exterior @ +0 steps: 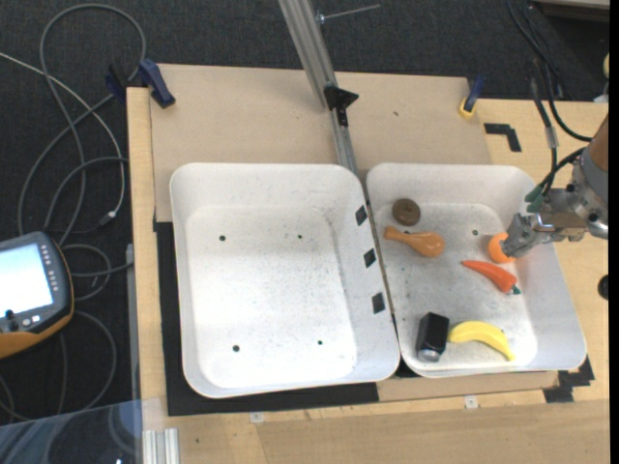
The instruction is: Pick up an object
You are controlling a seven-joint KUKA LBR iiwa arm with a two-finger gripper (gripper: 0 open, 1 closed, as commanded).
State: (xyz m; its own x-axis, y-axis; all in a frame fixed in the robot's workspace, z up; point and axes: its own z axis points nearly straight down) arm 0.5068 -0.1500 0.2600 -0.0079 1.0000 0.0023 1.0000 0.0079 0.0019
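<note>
Progress: nothing is lifted yet; every object lies on the floor of the right bin (556,298), so the pick is judged not yet done.

Gripper (515,243): low over the right bin's right side, reaching in from the right; whether it is open or closed cannot be told, and nothing is seen gripped in it.

Nearest object: a small orange piece (496,249) sits right against the gripper's tip, on its 9 o'clock side; contact cannot be confirmed.

Carrot (491,275): lies just beside the gripper at about 7 o'clock, tilted, with its green end toward the bin's right wall.

Orange pear-shaped toy (418,242): well apart at 9 o'clock, near the middle of the bin.

Brown disc (405,211): farther off, at roughly 10 o'clock.

Banana (481,337): toward 7 o'clock, near the bin's front edge, with a black block (431,335) just to its left.

Left bin (193,259): lies beside the right one.

Left to do: judged to be closing on one object, likeliest the small orange piece, and raising it clear of the bin.
</note>
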